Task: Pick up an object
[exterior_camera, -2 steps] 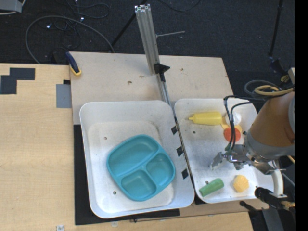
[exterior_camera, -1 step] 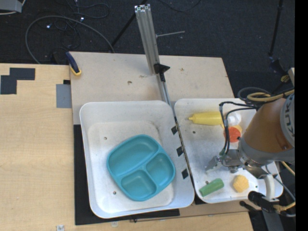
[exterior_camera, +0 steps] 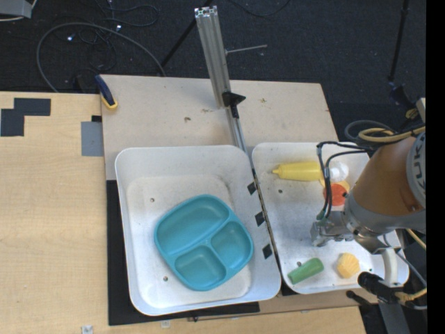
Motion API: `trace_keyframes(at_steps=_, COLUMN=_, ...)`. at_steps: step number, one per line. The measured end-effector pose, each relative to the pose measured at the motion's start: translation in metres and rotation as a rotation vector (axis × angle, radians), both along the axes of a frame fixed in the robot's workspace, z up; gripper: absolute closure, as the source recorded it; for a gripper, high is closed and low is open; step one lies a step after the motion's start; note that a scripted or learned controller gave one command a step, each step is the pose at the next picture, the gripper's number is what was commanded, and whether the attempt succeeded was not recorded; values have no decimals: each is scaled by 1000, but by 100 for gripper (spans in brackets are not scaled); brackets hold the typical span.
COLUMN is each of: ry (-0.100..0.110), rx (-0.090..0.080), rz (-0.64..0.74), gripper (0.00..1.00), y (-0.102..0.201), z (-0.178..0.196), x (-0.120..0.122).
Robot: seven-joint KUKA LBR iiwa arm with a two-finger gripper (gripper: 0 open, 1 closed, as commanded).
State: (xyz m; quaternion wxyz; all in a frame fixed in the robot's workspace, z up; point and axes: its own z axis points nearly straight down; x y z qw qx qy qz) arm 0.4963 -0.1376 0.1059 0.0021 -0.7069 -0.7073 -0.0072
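Observation:
In the right bin (exterior_camera: 292,207) lie a yellow squeeze-bottle-shaped object (exterior_camera: 297,172) near the far wall, a green cylinder (exterior_camera: 305,271) at the near edge, a small yellow-orange lump (exterior_camera: 348,264) to its right, and an orange and white object (exterior_camera: 337,192) partly hidden by the arm. My gripper (exterior_camera: 324,236) hangs low over the bin floor, just above and right of the green cylinder. The orange wrist covers most of it.
The left bin (exterior_camera: 139,186) holds a teal three-compartment plate (exterior_camera: 203,241). An aluminium post (exterior_camera: 214,54) rises behind the two bins. Black cables loop around the arm at the right bin's far right side.

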Motion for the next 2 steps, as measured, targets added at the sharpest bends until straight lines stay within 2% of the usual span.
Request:
trace_keyframes(at_steps=1, ry=6, rx=-14, rz=-1, gripper=100, y=-8, z=48, x=-6)
trace_keyframes(at_steps=2, ry=4, rx=-14, rz=1, gripper=100, y=-8, z=101, x=-5)
